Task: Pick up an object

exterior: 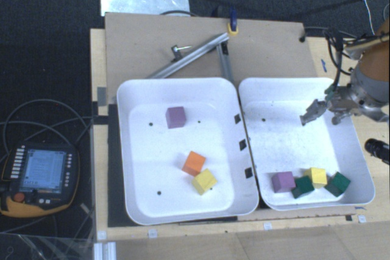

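My gripper (323, 115) hangs over the upper right part of the right bin (268, 94), open, with nothing between its fingers. Along that bin's front edge lie a purple cube (283, 181), a dark green block (302, 186), a yellow cube (318, 176) and a second green block (337, 183), all well below the gripper. The left bin (140, 94) holds a purple cube (175, 117) near its back, with an orange cube (194, 162) and a yellow cube (205, 181) touching each other near its front.
A metal rod (189, 56) lies on the brown board behind the bins. A teach pendant (38, 176) with cables sits on the floor at the left. The arm enters from the right edge above the right bin.
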Motion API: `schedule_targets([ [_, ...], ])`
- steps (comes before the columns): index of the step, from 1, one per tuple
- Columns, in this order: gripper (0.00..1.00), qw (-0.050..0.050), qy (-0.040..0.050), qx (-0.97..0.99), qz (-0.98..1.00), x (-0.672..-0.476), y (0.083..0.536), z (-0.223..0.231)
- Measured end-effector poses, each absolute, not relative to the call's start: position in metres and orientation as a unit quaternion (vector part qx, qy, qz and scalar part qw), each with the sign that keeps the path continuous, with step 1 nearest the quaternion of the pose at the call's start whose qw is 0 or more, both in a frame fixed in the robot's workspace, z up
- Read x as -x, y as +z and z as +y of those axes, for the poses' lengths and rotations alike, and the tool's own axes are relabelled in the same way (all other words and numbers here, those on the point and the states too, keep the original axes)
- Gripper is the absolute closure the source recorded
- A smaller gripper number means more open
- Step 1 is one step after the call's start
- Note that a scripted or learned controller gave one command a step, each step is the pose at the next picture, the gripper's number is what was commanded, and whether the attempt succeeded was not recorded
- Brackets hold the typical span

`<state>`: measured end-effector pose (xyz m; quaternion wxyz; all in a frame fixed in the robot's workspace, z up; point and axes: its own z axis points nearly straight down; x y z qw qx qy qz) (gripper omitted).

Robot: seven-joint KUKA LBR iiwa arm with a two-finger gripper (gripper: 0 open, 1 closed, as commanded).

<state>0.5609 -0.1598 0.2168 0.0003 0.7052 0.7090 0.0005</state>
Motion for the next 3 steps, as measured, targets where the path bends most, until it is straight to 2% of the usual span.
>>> schedule_targets([
  [1,0.00,0.000,0.0007,-0.705,0.709,-0.561,0.217,-0.160],
  [2,0.00,-0.002,-0.0013,-0.706,0.708,-0.553,0.157,-0.159],
  [3,0.00,-0.002,-0.0011,-0.706,0.708,-0.556,0.095,-0.157],
])
